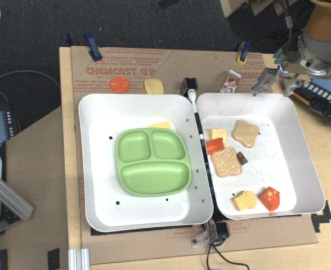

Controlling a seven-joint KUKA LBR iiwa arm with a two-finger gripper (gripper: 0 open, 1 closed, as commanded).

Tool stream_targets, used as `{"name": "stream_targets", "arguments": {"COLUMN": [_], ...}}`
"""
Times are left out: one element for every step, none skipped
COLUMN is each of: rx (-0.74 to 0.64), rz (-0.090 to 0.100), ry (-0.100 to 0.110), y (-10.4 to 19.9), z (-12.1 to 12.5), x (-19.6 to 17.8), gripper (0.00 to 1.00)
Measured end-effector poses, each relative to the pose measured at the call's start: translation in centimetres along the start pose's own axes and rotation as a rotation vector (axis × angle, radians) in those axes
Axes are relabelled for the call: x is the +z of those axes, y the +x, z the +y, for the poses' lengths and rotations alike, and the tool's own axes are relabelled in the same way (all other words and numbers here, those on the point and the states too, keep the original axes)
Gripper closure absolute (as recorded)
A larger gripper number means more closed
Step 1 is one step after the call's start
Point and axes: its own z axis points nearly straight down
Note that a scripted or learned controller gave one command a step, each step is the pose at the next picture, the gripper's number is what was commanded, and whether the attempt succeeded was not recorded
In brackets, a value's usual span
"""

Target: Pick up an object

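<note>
Gripper (276, 79) is positioned at two o'clock, above the right bin (300, 145) rim; fingers are spread, nothing gripped.

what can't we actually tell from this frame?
- Gripper, camera view: above the right bin's top rim, small and blurred; fingers' state unclear.
- Arm: cut off by the top and right edges.
- Yellow piece: mostly hidden behind the green tray; shape unknown.
- Small dark item by the lower tan toast: too small to identify.
- Small carton on the cardboard: print too small to read.
</note>
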Motion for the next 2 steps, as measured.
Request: {"name": "stream_targets", "arguments": {"rx": [0.003, 0.001], "rz": [0.007, 0.004], "ry": [0.019, -0.005], "y": [3.04, 2.15], "z": [-10.82, -9.99], "x": [14.44, 15.43], "gripper": [0.0, 0.0]}}
